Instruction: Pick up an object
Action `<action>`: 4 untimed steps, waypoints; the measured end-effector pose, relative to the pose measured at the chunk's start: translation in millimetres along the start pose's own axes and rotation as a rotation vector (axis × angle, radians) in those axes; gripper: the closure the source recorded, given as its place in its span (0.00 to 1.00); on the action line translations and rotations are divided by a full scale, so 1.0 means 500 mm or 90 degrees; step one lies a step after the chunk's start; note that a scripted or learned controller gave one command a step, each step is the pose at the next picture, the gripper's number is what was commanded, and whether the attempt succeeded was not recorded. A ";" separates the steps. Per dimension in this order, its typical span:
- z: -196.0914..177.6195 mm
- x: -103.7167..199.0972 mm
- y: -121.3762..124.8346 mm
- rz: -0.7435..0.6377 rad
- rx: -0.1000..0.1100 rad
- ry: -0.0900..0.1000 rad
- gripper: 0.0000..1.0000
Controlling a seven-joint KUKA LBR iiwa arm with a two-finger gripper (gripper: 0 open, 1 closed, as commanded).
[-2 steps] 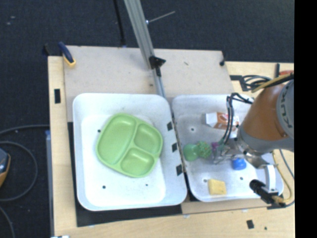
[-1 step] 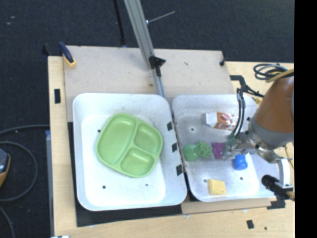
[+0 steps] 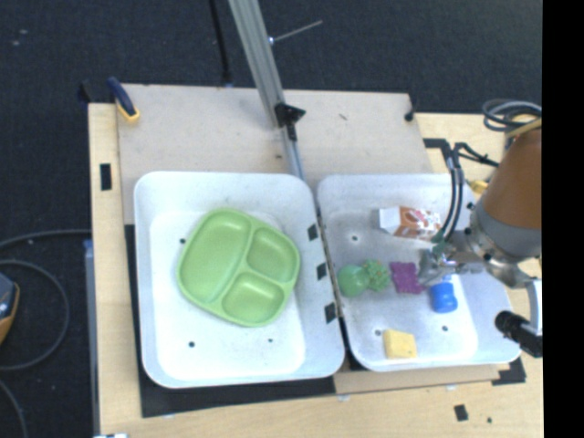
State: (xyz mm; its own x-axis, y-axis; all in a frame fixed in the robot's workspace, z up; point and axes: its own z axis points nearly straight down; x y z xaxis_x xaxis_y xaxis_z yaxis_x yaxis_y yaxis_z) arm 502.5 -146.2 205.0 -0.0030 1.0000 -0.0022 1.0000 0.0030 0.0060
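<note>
The right bin holds a green toy, a purple block, a blue cylinder, a yellow block and a white and orange packet. My gripper reaches in from the right and sits low over the bin, just right of the purple block and just above the blue cylinder. The arm's orange band and grey wrist cover the bin's right side.
The left bin holds a green divided plate. A metal pole rises from the back of the bench between the bins. Cables run along the arm at the right.
</note>
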 end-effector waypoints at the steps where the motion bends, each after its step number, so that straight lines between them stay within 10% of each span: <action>1: 0.000 0.109 0.058 -0.004 0.002 0.002 1.00; 4: -0.079 0.368 0.220 -0.003 0.001 0.002 1.00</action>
State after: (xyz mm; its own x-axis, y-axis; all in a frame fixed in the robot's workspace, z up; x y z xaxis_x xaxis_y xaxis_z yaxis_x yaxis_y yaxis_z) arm 611.9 38.2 245.0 -0.0079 1.0000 0.0013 1.0000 0.0079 0.0039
